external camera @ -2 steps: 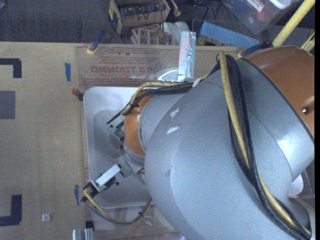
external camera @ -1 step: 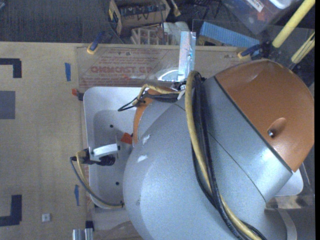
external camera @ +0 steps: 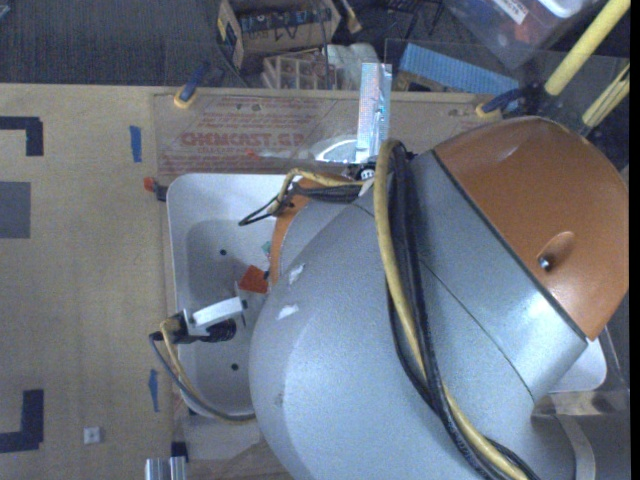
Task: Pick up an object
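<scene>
My grey arm with its orange band [external camera: 530, 218] covers most of the view and reaches down into the left white bin [external camera: 195, 218]. The gripper [external camera: 250, 303] is low over that bin's floor, mostly hidden behind the arm's body. A small orange-red object [external camera: 253, 280] lies on the bin floor right at the edge of the arm, close to the gripper. I cannot see whether anything is held.
The bin's left wall and front rim [external camera: 215, 408] curve around the gripper. Beyond the bin lies the tan bench top [external camera: 80, 268] with blue tape marks. A cardboard box [external camera: 275, 23] and clutter sit behind the bench. The arm hides the right bin.
</scene>
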### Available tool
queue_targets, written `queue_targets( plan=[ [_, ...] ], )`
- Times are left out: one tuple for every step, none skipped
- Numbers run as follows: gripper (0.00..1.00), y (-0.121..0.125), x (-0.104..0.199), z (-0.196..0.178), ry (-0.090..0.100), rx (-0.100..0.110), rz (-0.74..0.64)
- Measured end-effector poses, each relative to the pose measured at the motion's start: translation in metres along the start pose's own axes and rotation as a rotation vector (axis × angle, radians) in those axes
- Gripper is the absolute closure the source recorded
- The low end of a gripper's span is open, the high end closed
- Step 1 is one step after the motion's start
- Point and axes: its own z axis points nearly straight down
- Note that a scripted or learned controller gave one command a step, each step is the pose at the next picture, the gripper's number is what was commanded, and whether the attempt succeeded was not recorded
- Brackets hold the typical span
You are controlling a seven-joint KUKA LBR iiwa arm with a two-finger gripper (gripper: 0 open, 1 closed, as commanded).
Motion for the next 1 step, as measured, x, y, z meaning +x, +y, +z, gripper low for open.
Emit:
queue_targets(
  plan=[
    [1.0,0.0,0.0014,-0.011,0.003,0.0,-0.001]
  ],
)
